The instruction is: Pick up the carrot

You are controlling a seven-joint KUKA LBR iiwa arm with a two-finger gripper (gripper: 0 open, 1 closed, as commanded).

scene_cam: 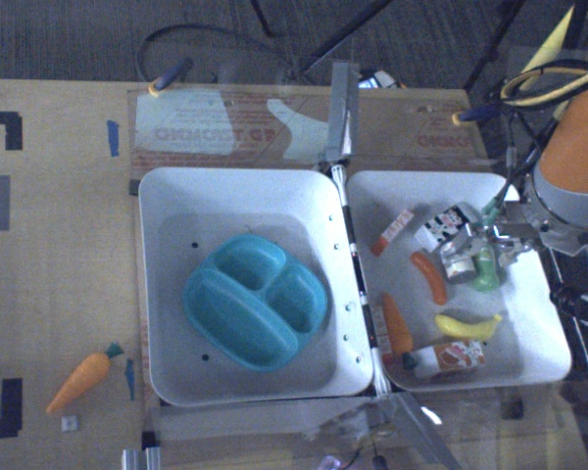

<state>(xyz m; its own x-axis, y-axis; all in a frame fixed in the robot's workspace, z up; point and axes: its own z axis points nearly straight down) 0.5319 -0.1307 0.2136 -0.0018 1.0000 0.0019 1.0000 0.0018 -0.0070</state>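
An orange carrot lies lengthwise along the left wall of the right bin, its dark leafy end toward the front. A second carrot with a green top lies on the bench outside the bins, at the front left. My gripper hangs low over the middle of the right bin, up and to the right of the bin's carrot and apart from it. It sits among a small orange-red sausage, a green bottle and a black-and-white carton.
The right bin also holds a yellow banana, an orange-and-white box at the front and a red-and-white packet. A blue divided plate lies in the left bin. Cables run at the right.
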